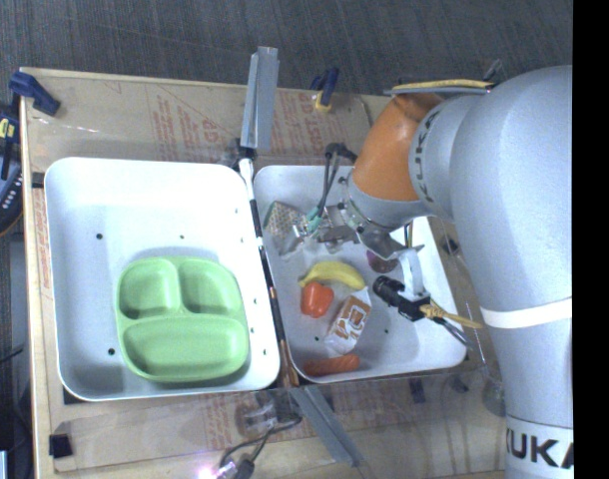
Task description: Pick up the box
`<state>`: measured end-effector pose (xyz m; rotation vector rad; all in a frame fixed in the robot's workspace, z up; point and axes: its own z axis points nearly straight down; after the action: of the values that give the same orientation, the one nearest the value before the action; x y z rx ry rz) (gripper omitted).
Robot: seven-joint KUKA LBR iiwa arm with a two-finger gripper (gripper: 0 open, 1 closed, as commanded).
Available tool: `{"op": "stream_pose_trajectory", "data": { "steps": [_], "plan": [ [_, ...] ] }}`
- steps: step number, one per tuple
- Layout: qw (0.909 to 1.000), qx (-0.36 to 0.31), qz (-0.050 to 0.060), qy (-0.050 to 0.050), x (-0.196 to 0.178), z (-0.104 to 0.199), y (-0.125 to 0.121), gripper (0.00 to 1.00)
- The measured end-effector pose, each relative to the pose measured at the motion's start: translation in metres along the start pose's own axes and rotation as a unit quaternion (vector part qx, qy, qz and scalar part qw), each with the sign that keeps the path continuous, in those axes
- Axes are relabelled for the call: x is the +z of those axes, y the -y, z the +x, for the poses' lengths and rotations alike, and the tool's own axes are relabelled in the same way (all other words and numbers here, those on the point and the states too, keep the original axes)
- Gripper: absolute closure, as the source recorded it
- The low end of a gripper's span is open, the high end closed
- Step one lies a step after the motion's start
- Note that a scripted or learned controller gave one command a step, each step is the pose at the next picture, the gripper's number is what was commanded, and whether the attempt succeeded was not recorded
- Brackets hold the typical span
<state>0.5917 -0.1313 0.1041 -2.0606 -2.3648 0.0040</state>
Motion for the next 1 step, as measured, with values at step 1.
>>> {"op": "stream_pose_trajectory", "data": {
  "steps": [1],
  "plan": [
    [1.0000, -0.005, -0.004, 0.001, 0.0089, -0.0007, -0.0571, 0.00]
  ]
}}
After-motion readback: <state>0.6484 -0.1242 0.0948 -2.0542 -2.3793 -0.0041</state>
